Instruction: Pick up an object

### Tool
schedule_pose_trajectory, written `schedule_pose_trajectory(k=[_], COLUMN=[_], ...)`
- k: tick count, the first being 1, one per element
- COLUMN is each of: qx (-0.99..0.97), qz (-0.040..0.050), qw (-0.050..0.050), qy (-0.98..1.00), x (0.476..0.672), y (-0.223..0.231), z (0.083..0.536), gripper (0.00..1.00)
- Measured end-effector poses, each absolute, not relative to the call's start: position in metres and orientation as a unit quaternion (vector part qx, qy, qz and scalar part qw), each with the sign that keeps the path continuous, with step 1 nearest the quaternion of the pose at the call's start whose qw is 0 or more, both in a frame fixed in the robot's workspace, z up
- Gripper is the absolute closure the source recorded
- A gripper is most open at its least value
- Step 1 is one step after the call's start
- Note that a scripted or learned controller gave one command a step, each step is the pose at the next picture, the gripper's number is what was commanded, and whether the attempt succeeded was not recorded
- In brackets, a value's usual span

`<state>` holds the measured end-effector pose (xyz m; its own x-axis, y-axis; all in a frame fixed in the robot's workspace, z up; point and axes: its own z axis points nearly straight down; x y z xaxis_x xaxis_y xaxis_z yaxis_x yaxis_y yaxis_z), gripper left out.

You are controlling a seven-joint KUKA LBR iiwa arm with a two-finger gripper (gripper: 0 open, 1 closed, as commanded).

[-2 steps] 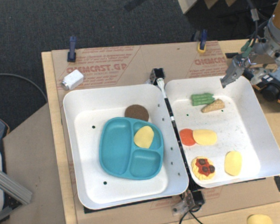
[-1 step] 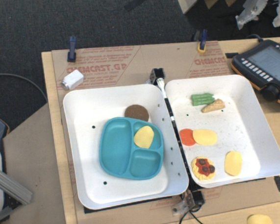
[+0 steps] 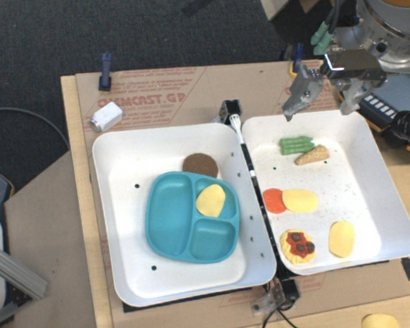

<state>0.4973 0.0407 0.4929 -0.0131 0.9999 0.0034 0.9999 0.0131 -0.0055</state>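
A small pizza and a yellow piece are seen at the near edge of the right bin. Green beans are found farther back. Above the far rim, the gripper is held with fingers apart, nothing between them.

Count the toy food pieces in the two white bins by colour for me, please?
Yellow: 3
Green: 1
Tan: 1
Orange-red: 1
Brown: 1
Yellow round piece with red topping: 1
Total: 8
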Motion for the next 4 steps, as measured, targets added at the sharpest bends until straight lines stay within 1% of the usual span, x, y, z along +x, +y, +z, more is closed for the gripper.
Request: schedule_pose_trajectory(k=[1, 2, 3, 4], qx=[-0.707, -0.705, -0.705, -0.706], qz=[-0.0012, 0.0029, 0.0021, 0.0041], qw=[-0.002, 0.003, 0.002, 0.003], qy=[-0.708, -0.709, -0.709, -0.708], x=[0.501, 0.478, 0.478, 0.478], y=[0.034, 0.086, 0.141, 0.179], z=[0.505, 0.444, 0.423, 0.347], gripper=[1.0, 1.0, 1.0, 1.0])
